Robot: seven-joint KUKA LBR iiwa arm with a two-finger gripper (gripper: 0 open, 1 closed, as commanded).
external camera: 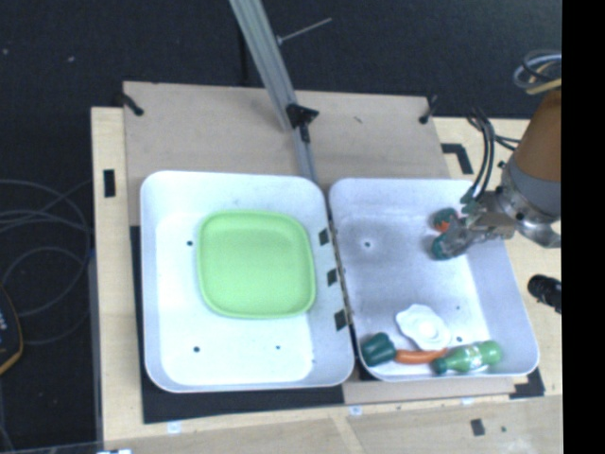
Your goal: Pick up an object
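The arm (pixel 539 164) comes in from the right, grey with its orange band up top, and the gripper (pixel 454 235) hangs over the upper right part of the right bin (pixel 378 206). Its two teal-tipped fingers (pixel 442 220) stand apart, one above the other, and there is nothing between them.

Down along the near edge of that bin sits the little crowd of objects. The dark green block (pixel 377 349) is tucked into the near left corner. Just beside it an orange carrot (pixel 416 356) lies along the near edge, with the white fried egg toy (pixel 422 326) touching it from above. The green bottle (pixel 468 357) lies on its side towards the near right corner.

In the left bin (pixel 170 253), a light green square plate (pixel 256 264) lies flat in the middle.
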